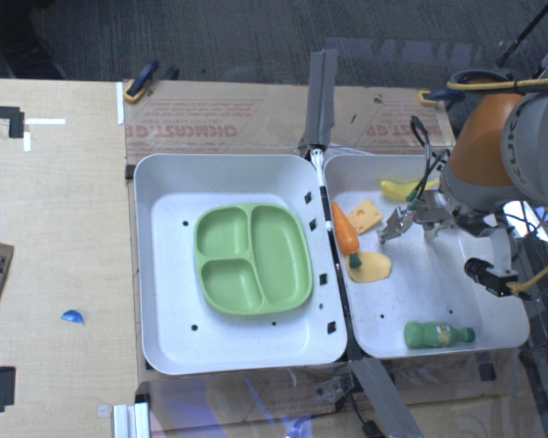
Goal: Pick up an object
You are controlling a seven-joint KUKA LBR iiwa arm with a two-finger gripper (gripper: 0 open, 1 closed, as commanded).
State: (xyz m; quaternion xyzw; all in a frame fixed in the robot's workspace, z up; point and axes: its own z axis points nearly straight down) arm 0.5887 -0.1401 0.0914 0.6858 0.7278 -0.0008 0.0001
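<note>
You can read just one piece of print here: red block lettering on the brown cardboard sheet (pixel 256 117) lying behind the two bins. It appears upside down and mirrored from this view, and seems to spell something like "CHEMCAST", though the letters are not fully clear. The green bottle's (pixel 438 335) label is too small to read.
</note>
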